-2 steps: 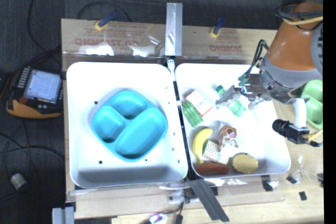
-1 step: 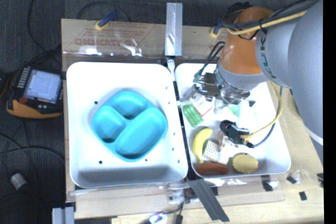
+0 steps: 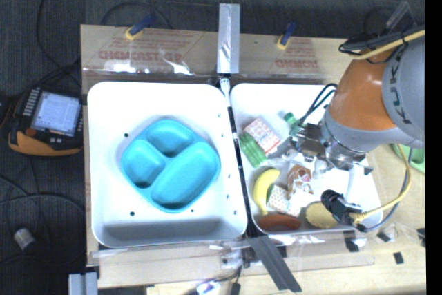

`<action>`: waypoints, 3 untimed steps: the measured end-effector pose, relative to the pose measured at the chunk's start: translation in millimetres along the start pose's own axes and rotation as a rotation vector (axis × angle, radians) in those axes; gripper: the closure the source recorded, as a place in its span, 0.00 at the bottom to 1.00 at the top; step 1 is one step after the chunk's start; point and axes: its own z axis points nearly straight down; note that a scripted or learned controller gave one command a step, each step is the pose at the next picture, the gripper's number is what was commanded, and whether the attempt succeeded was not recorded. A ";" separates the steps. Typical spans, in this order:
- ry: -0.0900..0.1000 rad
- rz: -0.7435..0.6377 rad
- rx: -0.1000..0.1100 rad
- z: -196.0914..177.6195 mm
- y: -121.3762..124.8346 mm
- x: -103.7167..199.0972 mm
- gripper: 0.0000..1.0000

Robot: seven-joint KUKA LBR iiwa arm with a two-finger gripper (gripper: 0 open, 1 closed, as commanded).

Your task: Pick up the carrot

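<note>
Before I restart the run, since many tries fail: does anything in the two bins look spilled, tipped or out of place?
Nothing looks spilled or damaged. The blue tray lies flat in the left bin. The right bin holds a loose heap: a green bottle lying on its side, a banana, small boxes. The arm hangs over that heap.

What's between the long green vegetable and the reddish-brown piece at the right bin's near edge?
In the camera view, a yellow banana-shaped fruit lies between the long green vegetable and the reddish-brown piece.
</note>
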 end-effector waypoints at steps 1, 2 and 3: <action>-0.003 0.390 -0.003 -107.6 -3.9 -10.8 0.00; -0.002 0.489 0.001 23.2 -19.1 39.9 0.00; -0.003 0.954 -0.001 15.2 -23.8 57.5 0.00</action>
